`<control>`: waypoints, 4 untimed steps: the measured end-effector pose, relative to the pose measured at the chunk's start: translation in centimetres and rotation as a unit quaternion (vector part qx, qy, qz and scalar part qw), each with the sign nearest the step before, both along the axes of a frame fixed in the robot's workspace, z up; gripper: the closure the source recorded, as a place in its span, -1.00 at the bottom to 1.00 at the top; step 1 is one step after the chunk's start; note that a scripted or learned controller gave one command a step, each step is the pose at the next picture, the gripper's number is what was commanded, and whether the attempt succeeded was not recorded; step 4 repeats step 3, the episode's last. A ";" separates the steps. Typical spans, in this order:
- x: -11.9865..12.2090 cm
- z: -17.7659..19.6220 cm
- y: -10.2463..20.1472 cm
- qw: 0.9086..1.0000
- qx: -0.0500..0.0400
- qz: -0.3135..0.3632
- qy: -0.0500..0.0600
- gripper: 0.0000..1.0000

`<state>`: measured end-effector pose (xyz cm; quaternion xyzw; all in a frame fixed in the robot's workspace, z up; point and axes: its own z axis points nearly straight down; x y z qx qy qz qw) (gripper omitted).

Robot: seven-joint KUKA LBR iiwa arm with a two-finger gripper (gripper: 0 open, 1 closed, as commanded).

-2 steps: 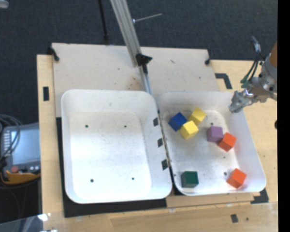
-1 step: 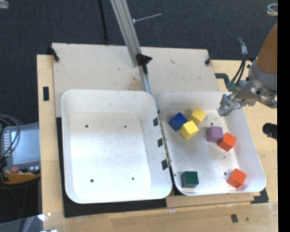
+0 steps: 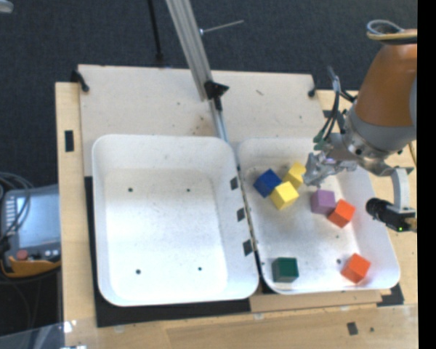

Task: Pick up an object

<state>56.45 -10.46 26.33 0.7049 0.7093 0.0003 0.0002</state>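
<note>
speckled matt white plastic bins (image 3: 167,217) on pale wooden bench (image 3: 131,100).

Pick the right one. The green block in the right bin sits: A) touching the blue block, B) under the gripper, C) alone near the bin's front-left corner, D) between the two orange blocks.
C: the green block lies by itself at the front-left corner of the right bin, well apart from the blue block, the orange blocks and the gripper.

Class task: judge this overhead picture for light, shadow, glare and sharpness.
Camera view: light is even and soft; the blocks, such as the green one, cast only faint shadows; the left bin looks bright, nearly washed out; the tool and small blocks look soft, with coarse detail.
</note>
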 end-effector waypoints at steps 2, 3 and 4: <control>-2.2 -1.1 11.3 1.000 0.001 0.001 0.000 1.00; -3.1 -2.5 16.2 1.000 0.000 0.000 0.001 1.00; -3.1 -2.5 16.2 1.000 0.000 0.000 0.001 1.00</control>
